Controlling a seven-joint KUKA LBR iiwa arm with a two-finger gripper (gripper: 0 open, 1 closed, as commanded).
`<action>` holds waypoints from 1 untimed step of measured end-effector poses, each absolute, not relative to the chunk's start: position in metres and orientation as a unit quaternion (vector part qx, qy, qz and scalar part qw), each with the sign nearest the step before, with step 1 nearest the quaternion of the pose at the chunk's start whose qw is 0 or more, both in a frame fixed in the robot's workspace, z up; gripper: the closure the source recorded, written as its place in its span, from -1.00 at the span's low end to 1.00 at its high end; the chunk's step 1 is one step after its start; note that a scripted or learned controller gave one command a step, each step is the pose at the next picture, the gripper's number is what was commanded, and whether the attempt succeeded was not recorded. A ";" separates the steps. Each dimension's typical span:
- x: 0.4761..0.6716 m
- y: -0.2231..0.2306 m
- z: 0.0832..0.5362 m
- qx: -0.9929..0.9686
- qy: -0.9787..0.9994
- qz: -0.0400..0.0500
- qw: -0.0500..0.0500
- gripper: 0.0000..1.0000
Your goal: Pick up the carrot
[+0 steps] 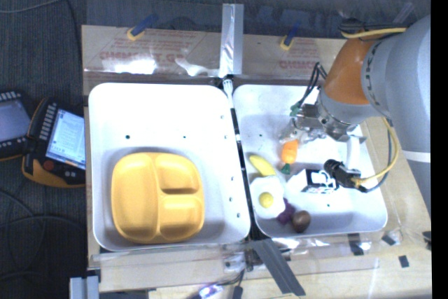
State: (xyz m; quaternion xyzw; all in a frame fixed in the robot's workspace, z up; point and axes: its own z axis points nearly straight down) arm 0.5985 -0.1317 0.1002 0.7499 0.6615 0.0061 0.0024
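Fingers (pixel 302 135) sit low in the right bin (pixel 371 215), at the end of the arm's wrist, but the slanted view from above does not show whether they are apart or together. I cannot tell, and nothing shows the carrot (pixel 288 151) caught between them.

It lies near the middle of the right bin, just beside the fingers on their lower left and perhaps touching them. Its orange body points up toward them and its green end points down. A banana (pixel 261 165) lies close on the carrot's left, a fried egg (pixel 266 198) sits below that, and a purple piece (pixel 285 212) and a brown one (pixel 301 220) rest near the bin's front wall. The left bin (pixel 98 150) holds a yellow tray (pixel 158 196) well apart from all this. Both bins stand on the tabletop (pixel 94 38).

The step in hand looks like the approach or the grasp itself: the arm is down at the carrot, and no lift is evident. The next move calls for the fingers to straddle the carrot's body across its narrow width, close firmly and rise straight up. The banana is near enough that a sideways slip could nudge it or spoil the grip.
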 end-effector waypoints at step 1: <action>0.641 -0.088 0.213 0.769 0.639 -0.002 0.001 1.00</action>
